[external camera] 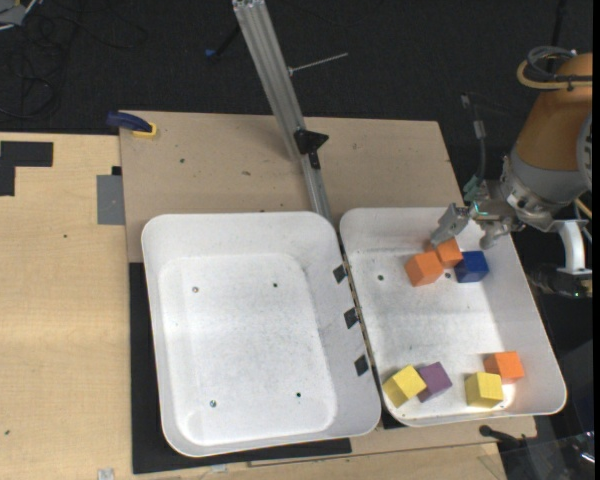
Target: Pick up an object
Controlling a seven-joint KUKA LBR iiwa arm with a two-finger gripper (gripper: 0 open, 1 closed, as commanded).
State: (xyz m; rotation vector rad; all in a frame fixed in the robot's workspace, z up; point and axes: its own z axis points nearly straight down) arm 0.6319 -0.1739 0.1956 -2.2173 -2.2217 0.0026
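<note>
Seemingly poised to grab, the gripper (467, 228) hangs at the right bin's (540, 363) far edge with fingers spread and empty, just above an orange block (424, 267) touching a smaller one.

No legible text or labels
</note>
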